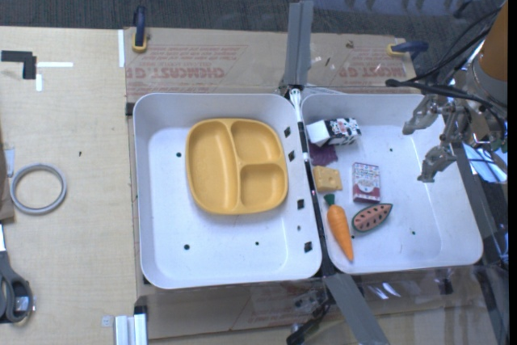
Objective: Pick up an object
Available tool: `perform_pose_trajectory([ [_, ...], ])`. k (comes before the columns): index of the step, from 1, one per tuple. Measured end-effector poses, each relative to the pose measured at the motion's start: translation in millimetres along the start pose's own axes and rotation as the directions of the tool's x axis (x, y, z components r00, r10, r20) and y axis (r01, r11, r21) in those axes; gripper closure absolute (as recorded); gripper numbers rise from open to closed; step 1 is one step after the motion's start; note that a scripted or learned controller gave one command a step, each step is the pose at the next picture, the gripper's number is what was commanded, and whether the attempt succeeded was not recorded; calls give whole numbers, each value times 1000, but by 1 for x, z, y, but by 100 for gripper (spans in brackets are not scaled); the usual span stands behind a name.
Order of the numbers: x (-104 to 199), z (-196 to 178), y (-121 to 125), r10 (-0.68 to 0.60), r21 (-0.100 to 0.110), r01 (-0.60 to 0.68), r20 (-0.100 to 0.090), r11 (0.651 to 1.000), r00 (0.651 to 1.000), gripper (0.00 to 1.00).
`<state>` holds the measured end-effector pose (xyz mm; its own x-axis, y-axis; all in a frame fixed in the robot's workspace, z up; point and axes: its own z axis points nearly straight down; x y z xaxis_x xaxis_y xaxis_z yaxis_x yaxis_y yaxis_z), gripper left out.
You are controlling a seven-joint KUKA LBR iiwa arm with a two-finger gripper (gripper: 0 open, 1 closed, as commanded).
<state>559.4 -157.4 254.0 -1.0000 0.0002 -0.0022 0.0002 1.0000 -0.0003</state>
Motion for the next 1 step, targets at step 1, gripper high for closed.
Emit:
perform_pose_trajectory([
  [1, 4, -70, 38, -265, 1, 265, 3, 964, 964, 0],
])
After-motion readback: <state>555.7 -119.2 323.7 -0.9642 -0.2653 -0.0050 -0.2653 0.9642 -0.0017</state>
